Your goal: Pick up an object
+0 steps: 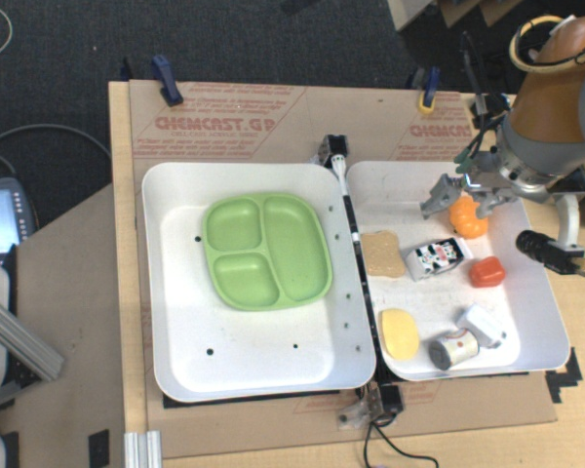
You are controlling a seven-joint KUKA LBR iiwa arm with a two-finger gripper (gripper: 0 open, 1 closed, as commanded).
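Observation:
My gripper (465,200) hangs over the back of the right bin (536,359), its two grey fingers spread open. An orange rounded object (469,218) lies right under and between the fingertips, partly hidden by them, and still rests on the bin floor. Other objects lie in this bin: a tan flat square (378,253), a black-and-white small box (437,256), a red block (486,273), a yellow oval piece (400,332) and a grey-white cylinder (455,348).
The left bin (175,339) holds a green divided plate (268,252). A black rail (351,252) runs between the two bins. The arm's grey body with its orange band (556,86) stands over the bench's back right corner.

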